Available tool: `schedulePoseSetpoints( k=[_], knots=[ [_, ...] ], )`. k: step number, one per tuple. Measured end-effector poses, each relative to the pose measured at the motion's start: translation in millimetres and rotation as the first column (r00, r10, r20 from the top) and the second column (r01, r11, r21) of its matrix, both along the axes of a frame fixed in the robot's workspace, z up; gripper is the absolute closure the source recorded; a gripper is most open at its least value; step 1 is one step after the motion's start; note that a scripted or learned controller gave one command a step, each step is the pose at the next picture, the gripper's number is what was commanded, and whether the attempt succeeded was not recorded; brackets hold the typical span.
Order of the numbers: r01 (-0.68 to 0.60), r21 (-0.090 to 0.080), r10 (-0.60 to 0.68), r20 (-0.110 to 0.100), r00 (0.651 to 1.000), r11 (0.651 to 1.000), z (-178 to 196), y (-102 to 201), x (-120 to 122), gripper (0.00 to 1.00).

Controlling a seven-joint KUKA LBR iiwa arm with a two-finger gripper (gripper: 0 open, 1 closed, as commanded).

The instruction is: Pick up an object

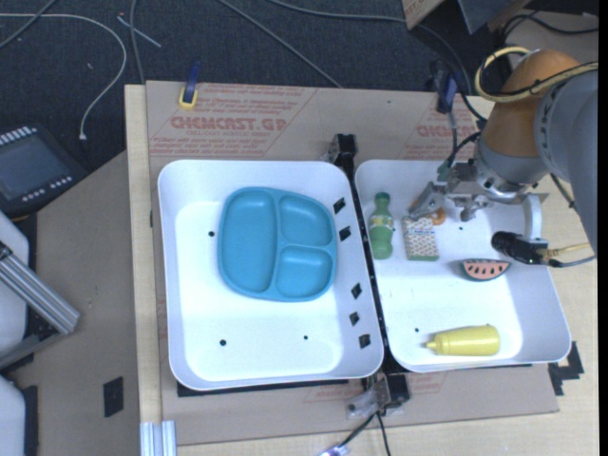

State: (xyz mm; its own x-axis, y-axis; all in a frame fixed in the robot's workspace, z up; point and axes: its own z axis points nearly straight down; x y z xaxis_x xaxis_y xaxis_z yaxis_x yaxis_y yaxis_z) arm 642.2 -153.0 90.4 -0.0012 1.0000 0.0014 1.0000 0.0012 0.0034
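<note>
The right bin [532, 335] holds a green bottle [381, 224] along its left wall and a speckled rectangular block [421, 239] beside it. A watermelon slice [484, 270] lies to the right, and a yellow squeeze bottle [465, 341] lies on its side near the front. My gripper [428, 203] hangs low at the back of this bin, just above the far end of the speckled block. A small orange bit [437, 218] shows right under it. I see nothing lifted off the bin floor.
The left bin [190, 283] carries a blue divided plate [277, 243]. A black ridge with clips [355, 255] separates the two bins. The grey and orange arm [532, 122] covers the right bin's back right corner. Cables [532, 250] trail near the watermelon slice.
</note>
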Motion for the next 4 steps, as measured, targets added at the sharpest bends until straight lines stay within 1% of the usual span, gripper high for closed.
schedulePoseSetpoints(
  k=[1, 2, 3, 4],
  knots=[
    [-0.002, 0.001, 0.002, 0.01, 1.0, 1.0, 14, 2, 3, 1.0],
    [0.001, -0.002, -0.001, 0.001, 1.0, 1.0, 61, -4, -1, 1.0],
    [-0.001, -0.002, 0.001, 0.002, 1.0, 1.0, 108, 3, -1, 1.0],
    [0.0, -0.002, 0.0, 0.001, 1.0, 1.0, 143, 3, 0, 1.0]
  ],
)
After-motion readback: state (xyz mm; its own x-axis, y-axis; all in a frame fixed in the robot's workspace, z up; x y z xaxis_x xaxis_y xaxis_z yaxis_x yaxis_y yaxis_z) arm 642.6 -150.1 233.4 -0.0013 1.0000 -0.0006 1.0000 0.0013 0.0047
